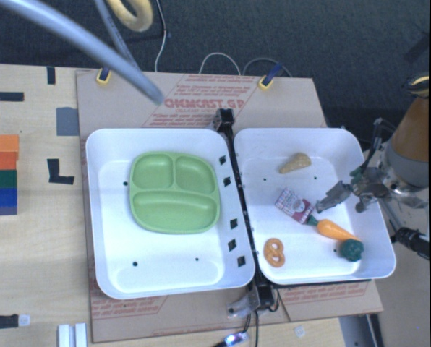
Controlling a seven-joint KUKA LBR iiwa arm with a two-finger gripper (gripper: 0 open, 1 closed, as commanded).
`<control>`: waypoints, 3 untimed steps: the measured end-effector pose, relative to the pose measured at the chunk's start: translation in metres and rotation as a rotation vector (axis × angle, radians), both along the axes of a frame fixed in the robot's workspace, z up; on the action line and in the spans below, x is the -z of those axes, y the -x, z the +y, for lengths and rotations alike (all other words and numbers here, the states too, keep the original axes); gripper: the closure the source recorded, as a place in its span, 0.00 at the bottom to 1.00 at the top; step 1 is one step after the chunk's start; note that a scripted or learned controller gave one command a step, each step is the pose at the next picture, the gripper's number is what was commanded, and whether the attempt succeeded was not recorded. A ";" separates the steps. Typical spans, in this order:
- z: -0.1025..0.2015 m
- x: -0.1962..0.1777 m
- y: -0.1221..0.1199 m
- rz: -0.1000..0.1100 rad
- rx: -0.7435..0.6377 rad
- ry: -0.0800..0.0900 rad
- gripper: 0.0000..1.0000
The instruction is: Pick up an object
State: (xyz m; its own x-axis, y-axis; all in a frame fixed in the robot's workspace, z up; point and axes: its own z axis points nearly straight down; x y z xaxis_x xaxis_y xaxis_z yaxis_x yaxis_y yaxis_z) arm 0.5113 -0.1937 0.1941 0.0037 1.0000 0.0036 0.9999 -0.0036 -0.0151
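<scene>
The right bin holds several small items. A tan bread piece lies near the back, and a pink and white packet sits in the middle. An orange toy carrot with a green top lies towards the front right, and a small orange pretzel is at the front left. My gripper hangs over the bin's right side, just above the carrot and to the right of the packet. Its fingers are spread open with nothing between them.
The left bin holds a green divided plate. A black divider runs between the two bins. Coloured blocks stand at the bench's far left. A grey pole slants across the upper left.
</scene>
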 end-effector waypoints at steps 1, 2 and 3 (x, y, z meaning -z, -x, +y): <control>0.001 -0.007 -0.003 -0.012 -0.005 0.003 0.00; -0.005 0.045 -0.009 -0.008 -0.005 0.002 0.00; 0.001 0.108 -0.004 -0.010 -0.005 0.003 0.00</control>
State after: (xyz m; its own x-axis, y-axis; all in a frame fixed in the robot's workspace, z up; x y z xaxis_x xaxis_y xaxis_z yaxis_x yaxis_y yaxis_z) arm 0.5153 -0.1930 0.0865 -0.0014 1.0000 0.0008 1.0000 0.0014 -0.0051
